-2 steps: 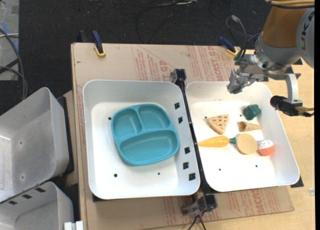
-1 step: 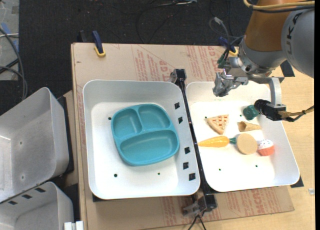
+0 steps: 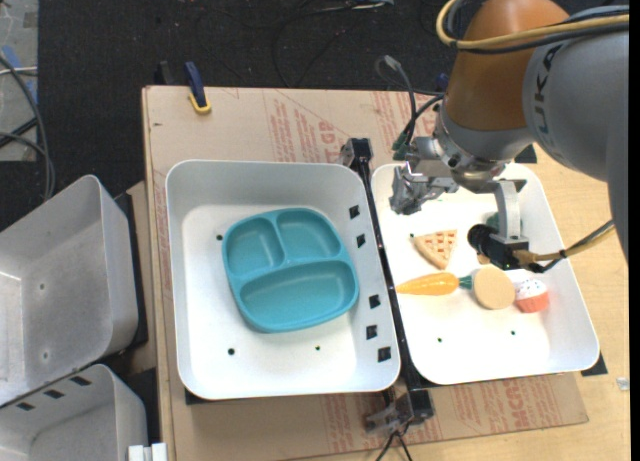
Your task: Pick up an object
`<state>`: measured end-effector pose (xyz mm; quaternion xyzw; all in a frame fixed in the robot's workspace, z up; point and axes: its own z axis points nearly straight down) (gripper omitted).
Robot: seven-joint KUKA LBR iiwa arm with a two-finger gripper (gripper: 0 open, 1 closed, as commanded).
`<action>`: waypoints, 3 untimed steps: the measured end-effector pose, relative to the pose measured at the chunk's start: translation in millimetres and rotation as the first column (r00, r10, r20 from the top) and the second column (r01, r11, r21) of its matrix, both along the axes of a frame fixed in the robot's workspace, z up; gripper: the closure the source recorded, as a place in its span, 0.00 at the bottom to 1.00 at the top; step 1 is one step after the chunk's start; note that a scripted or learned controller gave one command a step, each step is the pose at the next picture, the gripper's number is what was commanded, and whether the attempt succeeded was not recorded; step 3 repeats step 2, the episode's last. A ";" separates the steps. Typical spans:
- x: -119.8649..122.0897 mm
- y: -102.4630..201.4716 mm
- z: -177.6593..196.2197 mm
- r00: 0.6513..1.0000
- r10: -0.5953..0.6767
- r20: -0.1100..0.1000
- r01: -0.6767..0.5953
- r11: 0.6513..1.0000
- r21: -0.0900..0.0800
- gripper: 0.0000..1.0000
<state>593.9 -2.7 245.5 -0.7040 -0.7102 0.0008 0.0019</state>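
Observation:
In the right bin point(image 3: 560, 349) lie a tan waffle-patterned pizza wedge point(image 3: 438, 247), an orange carrot point(image 3: 429, 285), a round beige disc point(image 3: 492, 288) and a small red-and-white piece point(image 3: 534, 296). My gripper point(image 3: 412, 195) hangs over the back left part of this bin, just above and behind the wedge. Nothing shows between its fingers. The left bin point(image 3: 200, 349) holds a blue three-compartment plate point(image 3: 290, 268).
A black divider with clips runs between the two bins point(image 3: 375, 279). The bench is brown cardboard point(image 3: 260, 119), with a yellow-handled clamp point(image 3: 197, 91) at its back left. White tubs point(image 3: 60, 269) stand off the bench to the left.

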 end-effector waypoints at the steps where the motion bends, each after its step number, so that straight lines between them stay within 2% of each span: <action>1: -20.7 54.2 4.5 1.000 0.000 0.001 0.000 1.000 0.001 1.00; 2: -45.3 99.0 4.3 1.000 -0.001 0.001 0.001 1.000 -0.001 1.00; 3: -45.3 99.0 4.3 1.000 -0.001 0.001 0.001 1.000 -0.001 1.00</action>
